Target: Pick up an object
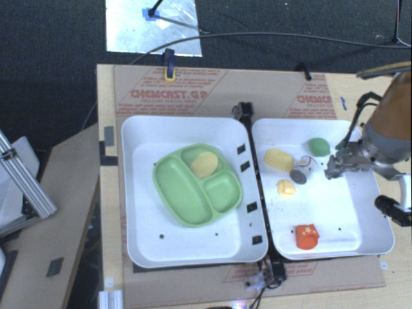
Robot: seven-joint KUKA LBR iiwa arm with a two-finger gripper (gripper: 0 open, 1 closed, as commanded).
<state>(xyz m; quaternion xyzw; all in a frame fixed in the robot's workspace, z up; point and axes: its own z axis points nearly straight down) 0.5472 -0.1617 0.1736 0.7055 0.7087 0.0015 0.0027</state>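
Over the right bin, near its upper right side, the pincer hangs with its dark fingertips pointing toward the bin's middle. Whether its fingers are spread or closed cannot be told, as the tips are a dark blur against the white floor, and nothing is seen held between them. The nearest things lie just to its left: a small grey-and-white can on its side, and the green ball just above and left of the tips. A yellow block and a small yellow lump lie beyond the can; the orange-red piece sits well apart, toward the front wall. Judged from this, a short move leftward would bring the pincer over the can. The can's long axis is hard to read. The arm is cut off at the view's edge.
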